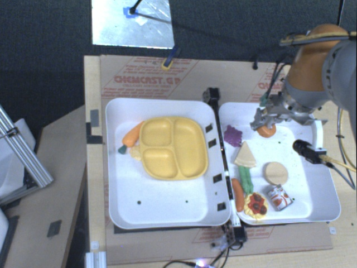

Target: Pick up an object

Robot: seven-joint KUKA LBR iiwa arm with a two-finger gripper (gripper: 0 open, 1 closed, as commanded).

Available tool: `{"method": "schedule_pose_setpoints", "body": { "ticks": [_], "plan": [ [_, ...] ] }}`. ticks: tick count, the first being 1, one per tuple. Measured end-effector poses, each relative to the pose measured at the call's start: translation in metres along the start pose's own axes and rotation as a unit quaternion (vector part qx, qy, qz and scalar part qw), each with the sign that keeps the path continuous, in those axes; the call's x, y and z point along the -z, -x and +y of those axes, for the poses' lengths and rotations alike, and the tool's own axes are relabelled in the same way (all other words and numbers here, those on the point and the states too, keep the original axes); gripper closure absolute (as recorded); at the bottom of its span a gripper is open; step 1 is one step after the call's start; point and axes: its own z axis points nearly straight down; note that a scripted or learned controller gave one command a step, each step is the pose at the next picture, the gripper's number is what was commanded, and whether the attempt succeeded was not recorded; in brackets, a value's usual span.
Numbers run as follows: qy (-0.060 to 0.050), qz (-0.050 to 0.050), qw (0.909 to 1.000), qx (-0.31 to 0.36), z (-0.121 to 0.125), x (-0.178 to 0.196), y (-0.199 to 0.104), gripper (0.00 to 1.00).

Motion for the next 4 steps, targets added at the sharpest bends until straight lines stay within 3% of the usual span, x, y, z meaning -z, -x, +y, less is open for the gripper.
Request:
{"method": "schedule_pose_setpoints", "body": {
  "ticks": [1,3,4],
  "plan": [
    [0.0,0.0,1.0,0.0,0.002,0.053,0.0,1.0],
    [-0.003,0.002,1.0,0.003,0.006,0.048,-0.118,1.0],
    [-0.003,0.002,1.0,0.002,0.016,0.052,-0.154,1.0]
  ]
}}
